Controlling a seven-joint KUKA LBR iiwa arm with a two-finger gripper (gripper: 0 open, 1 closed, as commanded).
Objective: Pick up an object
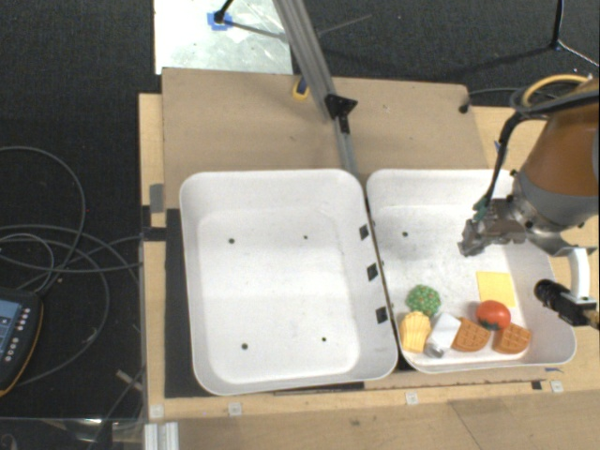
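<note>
Tomato (494, 313) in the right bin (412, 204), near its front edge among toy food, looks to us light, hard and slick, best pinched across its middle; the gripper (472, 240) hovers above, its state untellable.

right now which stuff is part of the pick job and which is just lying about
Job:
claw
right bin
broccoli
corn
yellow slice
tomato
two waffles
white piece

Lying about:
left bin
tripod leg
cables
pendant
</note>
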